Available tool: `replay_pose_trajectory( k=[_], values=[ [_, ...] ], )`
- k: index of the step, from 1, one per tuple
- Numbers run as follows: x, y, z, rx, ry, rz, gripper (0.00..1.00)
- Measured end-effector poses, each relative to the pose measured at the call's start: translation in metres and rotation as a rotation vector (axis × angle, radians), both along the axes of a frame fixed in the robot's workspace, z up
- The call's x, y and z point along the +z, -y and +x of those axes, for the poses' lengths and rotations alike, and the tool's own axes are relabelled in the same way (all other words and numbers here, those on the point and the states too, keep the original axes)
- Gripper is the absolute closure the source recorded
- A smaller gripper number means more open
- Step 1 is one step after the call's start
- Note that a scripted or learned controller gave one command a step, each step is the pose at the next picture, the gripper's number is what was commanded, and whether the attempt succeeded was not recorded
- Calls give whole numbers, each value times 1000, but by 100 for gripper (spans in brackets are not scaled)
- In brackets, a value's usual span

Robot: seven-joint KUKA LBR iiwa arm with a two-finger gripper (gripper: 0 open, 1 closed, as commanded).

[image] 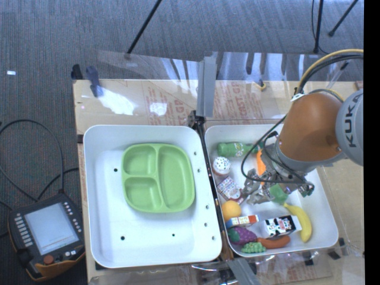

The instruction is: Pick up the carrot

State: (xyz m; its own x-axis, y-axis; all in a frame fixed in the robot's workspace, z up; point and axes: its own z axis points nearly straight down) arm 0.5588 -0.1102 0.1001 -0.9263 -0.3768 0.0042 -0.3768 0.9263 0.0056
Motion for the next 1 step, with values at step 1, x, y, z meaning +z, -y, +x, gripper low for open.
replay_pose_trajectory(
  k=[1],
  values=[
    [125,40,-4,29,20,-6,100]
  ],
)
